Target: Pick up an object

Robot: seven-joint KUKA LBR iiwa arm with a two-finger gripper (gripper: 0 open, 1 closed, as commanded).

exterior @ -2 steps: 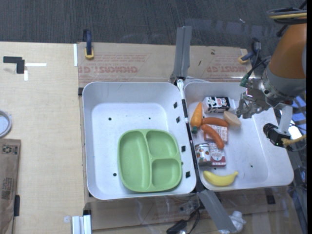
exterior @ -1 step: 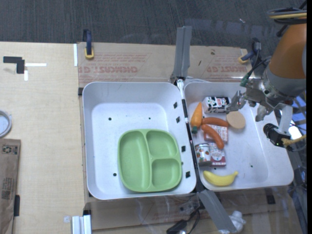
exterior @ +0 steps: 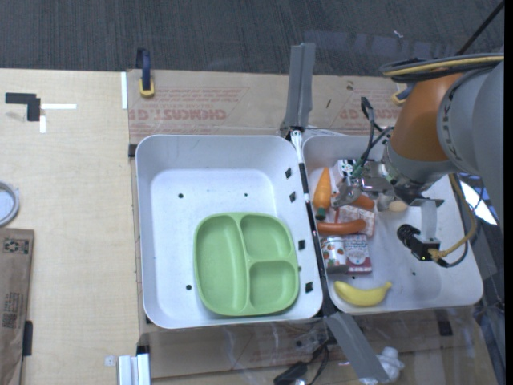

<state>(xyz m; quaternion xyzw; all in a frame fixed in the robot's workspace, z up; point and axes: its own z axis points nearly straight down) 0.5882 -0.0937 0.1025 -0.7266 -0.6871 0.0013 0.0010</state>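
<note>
Hotdog-like sausage (exterior: pixel 342 226) lies crosswise in the right bin (exterior: pixel 449 291), just below the hand (exterior: pixel 350 191) and touching a small printed carton (exterior: pixel 347 253) beneath it. An orange carrot (exterior: pixel 322 188) stands slanted against the bin's left wall, and a banana (exterior: pixel 361 293) rests near the front edge. Whether the hand is clenched or released I cannot tell; the wrist hides it, and nothing is seen between its tips. The left bin (exterior: pixel 160 215) carries a green divided plate (exterior: pixel 246 263). Both bins sit on the counter (exterior: pixel 64 255). Judging by its look, the sausage is a light toy, smooth and likely slippery; taking it across its narrow middle seems safest, since neighbours crowd both sides.
</note>
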